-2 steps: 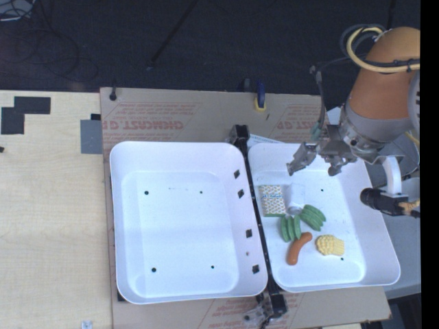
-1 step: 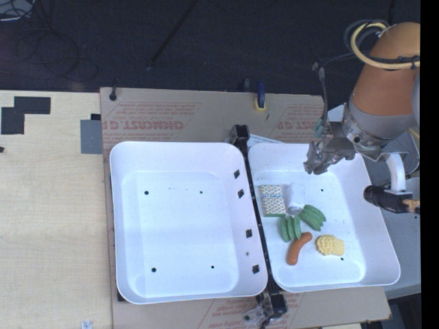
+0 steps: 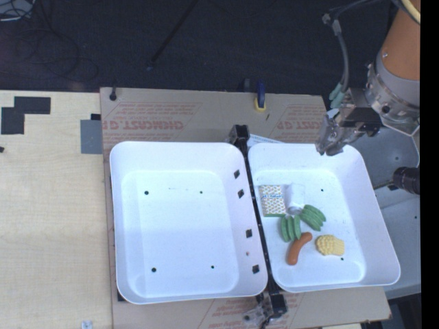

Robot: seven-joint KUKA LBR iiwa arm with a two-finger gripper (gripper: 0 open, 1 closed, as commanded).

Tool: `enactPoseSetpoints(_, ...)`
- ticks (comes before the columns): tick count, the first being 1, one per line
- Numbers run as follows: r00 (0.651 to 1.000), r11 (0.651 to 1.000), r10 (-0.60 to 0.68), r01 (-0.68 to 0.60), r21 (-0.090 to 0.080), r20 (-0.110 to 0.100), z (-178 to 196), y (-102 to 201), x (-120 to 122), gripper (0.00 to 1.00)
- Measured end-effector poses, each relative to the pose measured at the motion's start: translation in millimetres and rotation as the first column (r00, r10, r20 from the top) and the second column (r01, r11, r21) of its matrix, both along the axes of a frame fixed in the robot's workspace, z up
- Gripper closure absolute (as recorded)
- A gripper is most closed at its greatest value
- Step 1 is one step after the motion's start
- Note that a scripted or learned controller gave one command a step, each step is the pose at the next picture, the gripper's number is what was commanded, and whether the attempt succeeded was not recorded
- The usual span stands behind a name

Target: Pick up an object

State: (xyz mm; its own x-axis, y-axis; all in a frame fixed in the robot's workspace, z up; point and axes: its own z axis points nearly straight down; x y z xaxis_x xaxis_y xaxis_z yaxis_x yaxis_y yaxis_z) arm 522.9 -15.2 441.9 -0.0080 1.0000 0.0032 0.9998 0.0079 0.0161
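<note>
Currently the gripper [image 3: 331, 144] sits in the upper right of the frame, over the far rim of the right bin [image 3: 374, 204]. Whether it is released or clenched cannot be told at this slant; nothing shows in its grasp. Above it the metal wrist and the arm [image 3: 401, 53] with its orange band run off the upper right corner, with a thin cable [image 3: 341, 43] looping alongside.

Contents of the right bin, a shallow white tray of smooth plastic with rounded corners, lie clustered toward its middle and lower left, well apart from the gripper:
- a small flat packet [image 3: 271, 199] with a fine printed pattern, squarish;
- a short white cylinder [image 3: 296, 196] just beside the packet, right side;
- a green ribbed piece [image 3: 313, 216], like a bunch of pods;
- a narrower green pod [image 3: 289, 227] below the packet;
- an orange-brown sausage shape [image 3: 298, 248], smooth, lying at a slant;
- a yellow bumpy corn piece [image 3: 330, 245] just right of it.

The left bin [image 3: 127, 218], same white plastic, adjoins the right one along black clips [image 3: 247, 233]. Both rest on a brown cardboard sheet [image 3: 171, 118] with red print, over a pale wood bench [image 3: 48, 218].
</note>
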Motion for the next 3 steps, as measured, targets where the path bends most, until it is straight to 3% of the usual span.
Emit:
enactPoseSetpoints(1,1.000,1.000,-0.003,0.003,-0.003,-0.016,6,44,44,1.00)
enactPoseSetpoints(2,1.000,1.000,-0.002,0.002,-0.002,-0.015,45,102,51,1.00)
enactPoseSetpoints(3,1.000,1.000,-0.001,0.001,-0.003,-0.018,51,173,98,1.00)
